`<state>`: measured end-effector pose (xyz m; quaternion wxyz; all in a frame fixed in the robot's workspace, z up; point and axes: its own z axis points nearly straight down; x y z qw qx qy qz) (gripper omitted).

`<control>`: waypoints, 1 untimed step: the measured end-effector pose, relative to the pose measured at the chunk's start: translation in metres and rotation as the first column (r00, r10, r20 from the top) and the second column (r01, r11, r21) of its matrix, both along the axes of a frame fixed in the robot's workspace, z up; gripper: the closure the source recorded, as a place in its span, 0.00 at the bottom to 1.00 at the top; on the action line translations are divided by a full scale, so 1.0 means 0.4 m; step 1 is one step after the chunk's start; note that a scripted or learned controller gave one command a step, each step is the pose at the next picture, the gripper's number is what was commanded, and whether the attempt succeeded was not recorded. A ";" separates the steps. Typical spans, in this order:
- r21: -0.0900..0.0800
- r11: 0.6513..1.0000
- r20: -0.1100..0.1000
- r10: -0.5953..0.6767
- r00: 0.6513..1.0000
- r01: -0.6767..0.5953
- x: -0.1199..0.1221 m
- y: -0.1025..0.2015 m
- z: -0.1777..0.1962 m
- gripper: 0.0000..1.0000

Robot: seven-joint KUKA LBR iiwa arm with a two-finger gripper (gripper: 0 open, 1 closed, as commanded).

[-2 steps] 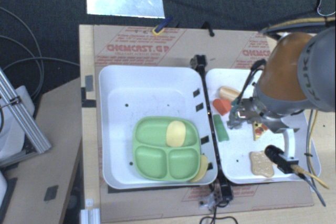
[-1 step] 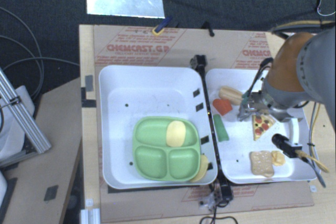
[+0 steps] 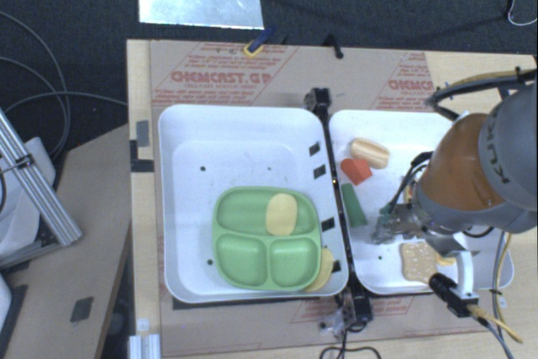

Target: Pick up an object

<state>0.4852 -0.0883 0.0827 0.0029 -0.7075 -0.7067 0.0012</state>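
- The jaws (image 3: 388, 229) hang low over the right bin (image 3: 395, 124), mostly hidden under the grey and orange arm (image 3: 471, 172); whether they are spread or pressed together cannot be told.
- Just left of them a green block (image 3: 352, 205) lies near the bin's left wall, with a red piece (image 3: 356, 171) and a tan roll (image 3: 370, 152) above it.
- A beige cracker-like piece (image 3: 414, 260) lies just below the jaws.
- In the left bin (image 3: 244, 130) sits a green divided tray (image 3: 252, 258); a pale yellow oval (image 3: 282, 213) rests in its upper compartment.
- Both bins rest on a cardboard-covered surface (image 3: 218, 76).
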 end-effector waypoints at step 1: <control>-0.002 1.000 0.009 0.003 1.000 -0.003 0.012 -0.001 0.030 1.00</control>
